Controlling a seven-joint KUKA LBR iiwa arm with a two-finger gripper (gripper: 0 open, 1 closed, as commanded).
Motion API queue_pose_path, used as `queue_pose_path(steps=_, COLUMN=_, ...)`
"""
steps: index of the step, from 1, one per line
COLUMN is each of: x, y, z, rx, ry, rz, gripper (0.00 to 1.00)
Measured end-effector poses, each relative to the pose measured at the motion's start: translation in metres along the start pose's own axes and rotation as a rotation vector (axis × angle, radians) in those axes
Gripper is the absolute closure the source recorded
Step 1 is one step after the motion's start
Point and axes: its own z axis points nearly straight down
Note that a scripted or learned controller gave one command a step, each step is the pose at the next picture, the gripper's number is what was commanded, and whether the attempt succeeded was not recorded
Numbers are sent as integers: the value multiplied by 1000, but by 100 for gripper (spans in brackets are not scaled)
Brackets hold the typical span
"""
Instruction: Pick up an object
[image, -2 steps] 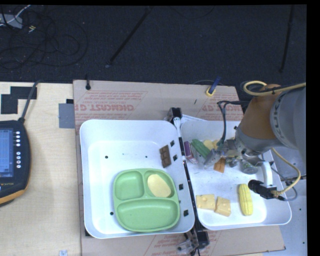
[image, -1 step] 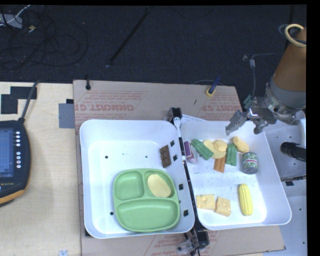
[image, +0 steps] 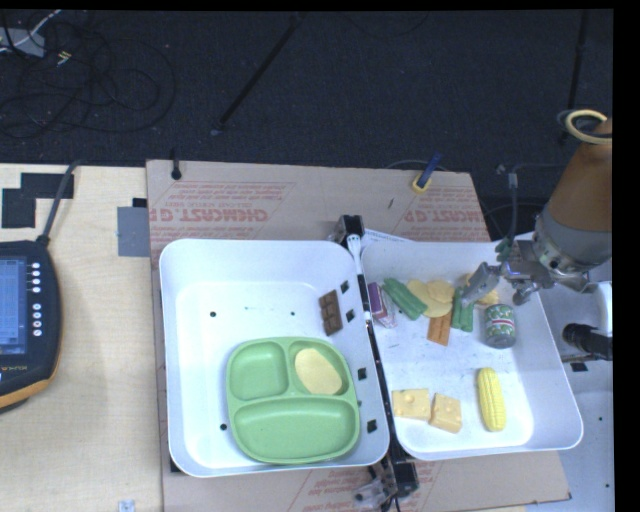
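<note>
The gripper (image: 503, 283) hangs over the upper right part of the right bin (image: 560, 420), fingers spread apart with nothing between them. Directly under and just beside it sits a small green-labelled can (image: 499, 326), likeliest target; it lies just below the gripper in the view, slightly left. A dark green stick-like piece (image: 463, 310) stands just left of the can, long axis roughly up-down in the view, next to an orange block (image: 439, 331). Further left: yellow round pieces (image: 436, 296) and a green pickle-like toy (image: 404, 298) lying diagonally. A corn cob (image: 489, 398) lies well below the gripper, long axis up-down; two cheese pieces (image: 428, 408) sit to its left. The arm (image: 582, 200) comes in from the right, wrist pitched down and leftward. The left bin (image: 190, 300) holds a green divided plate (image: 292, 402), well apart from the gripper. Judged: a short descent would reach the can.
</note>
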Motion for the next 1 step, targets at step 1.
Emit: queue_pose_path(steps=1, x=-22, y=-93, z=100, rx=0, ry=5, rz=2, gripper=0)
